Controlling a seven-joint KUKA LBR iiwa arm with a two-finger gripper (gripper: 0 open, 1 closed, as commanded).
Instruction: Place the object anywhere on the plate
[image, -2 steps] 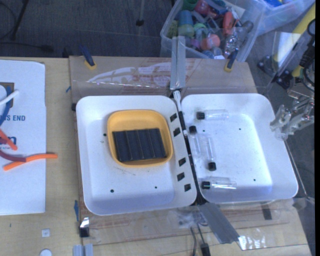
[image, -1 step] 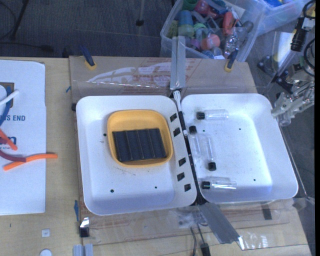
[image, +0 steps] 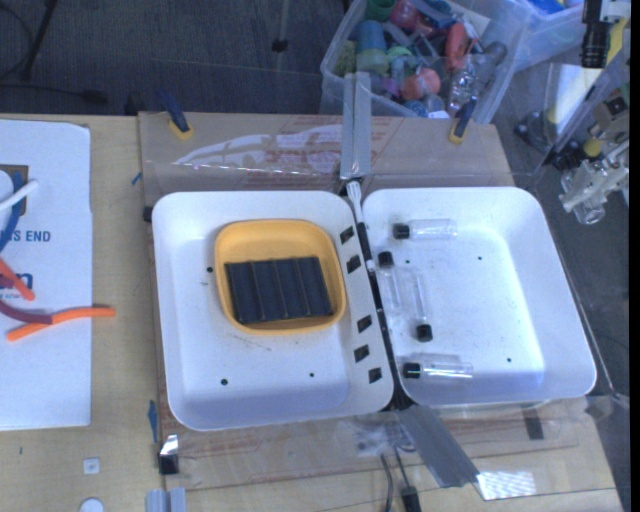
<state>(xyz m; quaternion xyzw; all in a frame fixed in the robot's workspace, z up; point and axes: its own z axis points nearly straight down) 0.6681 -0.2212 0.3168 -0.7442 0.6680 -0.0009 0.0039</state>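
I see the two white bins side by side on the table (image: 110, 470). The left bin (image: 190, 390) holds a yellow plate (image: 232, 243), and a dark ribbed rectangular block (image: 278, 290) lies flat on the plate, covering most of its floor. The right bin (image: 520, 300) has several clear tubes with black caps: one tube near the top left (image: 425, 230), one low near the front (image: 440, 370), and what looks like two more lying along the left wall (image: 400, 293), hard to separate because they are transparent. All are loose on the bin floor, apart from each other. The end effector (image: 592, 190) sits at the right edge, outside the right bin and up near its far corner, over the dark floor. I cannot tell its opening from here; it is blurred against clutter. A clear tub of coloured toys (image: 425, 50) stands behind the bins.
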